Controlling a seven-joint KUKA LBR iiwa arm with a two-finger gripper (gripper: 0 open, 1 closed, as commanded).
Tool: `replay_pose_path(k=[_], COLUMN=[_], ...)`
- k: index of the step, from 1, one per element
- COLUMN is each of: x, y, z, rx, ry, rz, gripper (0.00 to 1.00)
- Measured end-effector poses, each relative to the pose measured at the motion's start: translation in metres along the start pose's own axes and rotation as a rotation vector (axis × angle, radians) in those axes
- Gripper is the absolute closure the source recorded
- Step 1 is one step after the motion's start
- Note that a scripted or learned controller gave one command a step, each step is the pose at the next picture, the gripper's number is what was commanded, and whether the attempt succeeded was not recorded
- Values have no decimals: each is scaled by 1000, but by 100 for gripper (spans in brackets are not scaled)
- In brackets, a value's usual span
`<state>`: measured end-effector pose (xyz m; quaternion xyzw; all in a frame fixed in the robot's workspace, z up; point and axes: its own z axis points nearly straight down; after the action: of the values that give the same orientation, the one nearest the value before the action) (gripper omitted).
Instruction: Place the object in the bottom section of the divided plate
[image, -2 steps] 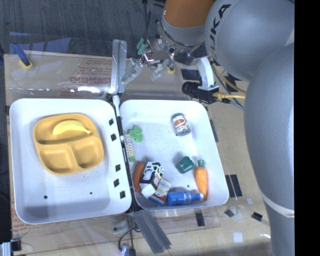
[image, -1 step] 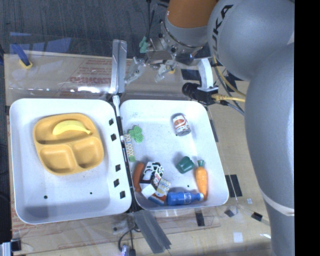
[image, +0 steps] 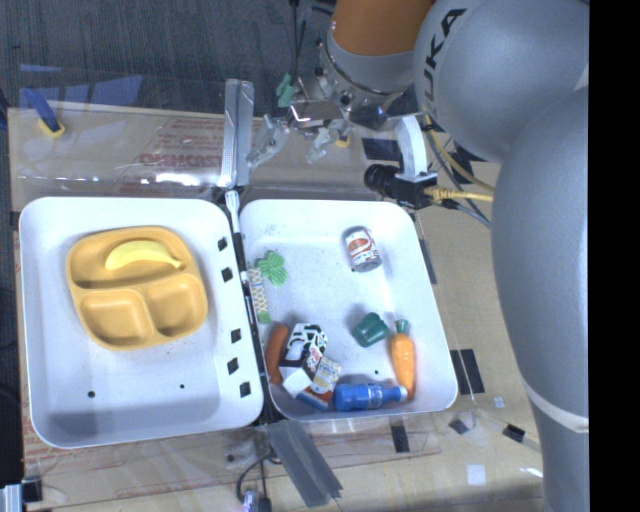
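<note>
We see the grey arm (image: 520, 150) reaching in from the right, its orange band at the top centre of the frame, and the hand (image: 300, 135) hanging above the far edge of the bench, just beyond the seam between the two bins. Its two pale fingers (image: 262, 148) stand apart with nothing between them.

In the left bin (image: 60, 400), toward its upper half, sits the yellow divided plate (image: 137, 285). A banana (image: 143, 257) already lies in the plate's top section, the one toward the upper edge of the frame; the two smaller sections below it hold nothing.

The right bin (image: 300, 225) carries the loose things. A small can (image: 362, 249) lies near its upper right. A green leafy piece (image: 270, 268) rests by the left wall. Lower down we find a dark green block (image: 369, 328) just beside a carrot (image: 402, 360), a blue bottle (image: 367, 397) along the bottom wall, a black-and-white carton (image: 306, 352), and an orange-red sausage-like piece (image: 276, 352) touching the carton's left side.
</note>
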<state>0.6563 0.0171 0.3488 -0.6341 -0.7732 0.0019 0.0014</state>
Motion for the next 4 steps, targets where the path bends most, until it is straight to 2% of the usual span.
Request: replay_pose_path(k=[1, 2, 3, 4], x=[-5, -3, -2, 10], y=[-1, -1, 0, 2], z=[-10, -7, -28, -5], rx=[-4, -1, -3, 0], ry=[-1, 0, -1, 1], rz=[60, 60, 42, 129], gripper=[0, 0, 0, 0])
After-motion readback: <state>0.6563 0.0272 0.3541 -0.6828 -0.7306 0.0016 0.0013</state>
